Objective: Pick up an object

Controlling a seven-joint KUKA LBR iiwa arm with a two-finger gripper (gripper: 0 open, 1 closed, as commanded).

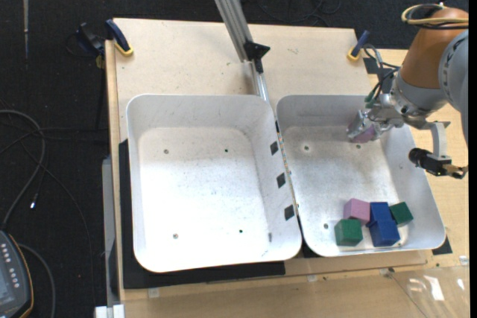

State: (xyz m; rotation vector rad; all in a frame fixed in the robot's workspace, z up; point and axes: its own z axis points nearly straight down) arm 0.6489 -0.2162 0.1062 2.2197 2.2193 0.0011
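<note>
My gripper (363,132) sits far from the blocks (373,221), near the right bin's (320,160) back wall; jaws seem closed on something pinkish (blurry). Weak pinch could drop it.

My arm (436,63) came in from the right, orange band uppermost w/ grey wrist below it, angled down and leftward. Gripper (363,132) sat at the arm's lower-left end, pointing down, w/ something pale purplish at its tip; too blurred to tell more. Cable looped beside the wrist.
</note>
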